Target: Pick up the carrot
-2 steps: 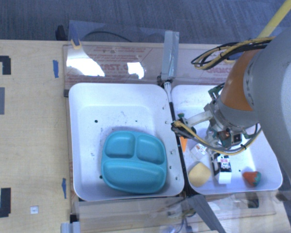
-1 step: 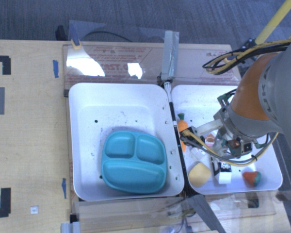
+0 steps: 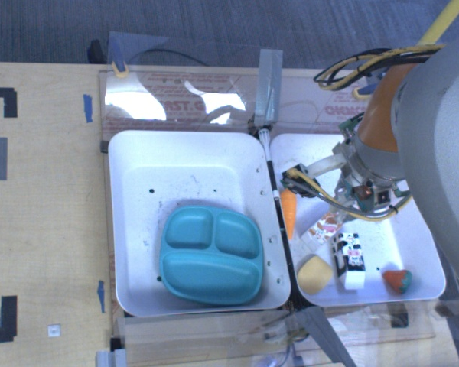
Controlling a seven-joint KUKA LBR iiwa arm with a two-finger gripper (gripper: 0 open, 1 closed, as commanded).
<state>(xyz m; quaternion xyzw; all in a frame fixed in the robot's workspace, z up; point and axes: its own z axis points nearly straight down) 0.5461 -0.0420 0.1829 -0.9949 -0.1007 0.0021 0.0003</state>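
- Against the left wall of the right shallow white bin [image 3: 424, 228], we find the slim orange carrot [image 3: 288, 212], lying lengthwise along the divider with its narrow tip toward the bin's near side.
- Above the same bin we see the end effector [image 3: 362, 196] on the grey arm with the orange band [image 3: 382, 121]; we cannot tell whether it is released or clenched, and nothing visibly sits in it.
- We judge the approach not yet made: the end effector sits to the right of the carrot, apart from it.
- To do this well, we would move left over the carrot's thicker upper half and close across its width, keeping clear of the wall it hugs.
- That wall looks the main obstacle; one side may have little room.
- Nearby lie a rounded pale yellow piece [image 3: 314, 274], a black-and-white patterned block [image 3: 349, 257] and a small red-orange fruit [image 3: 398, 280].
- Dangling yellow-and-black cables [image 3: 310, 182] hang close above the carrot's top.
- Over in the left shallow white bin [image 3: 134, 174] rests a teal divided plastic tray [image 3: 212, 254], well apart.
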